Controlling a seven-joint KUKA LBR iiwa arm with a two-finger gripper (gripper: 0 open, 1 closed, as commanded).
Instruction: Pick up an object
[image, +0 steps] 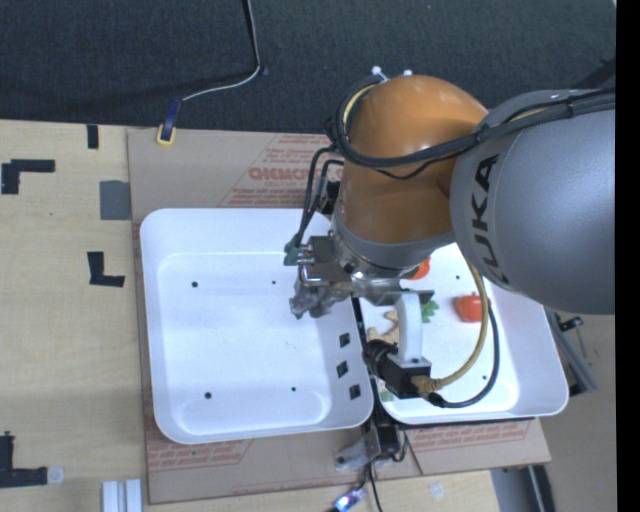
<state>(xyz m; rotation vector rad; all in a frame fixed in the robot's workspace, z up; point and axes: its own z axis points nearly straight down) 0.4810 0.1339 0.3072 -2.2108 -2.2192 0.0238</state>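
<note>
Over the left bin's (240, 330) right side hangs the gripper (312, 300), under the orange band (410, 130). Whether it is apart or together cannot be told, and nothing is seen in it. An orange object (467, 307), a red one (420, 268) and a green one (429, 310) lie in the right bin (520, 390).
</note>
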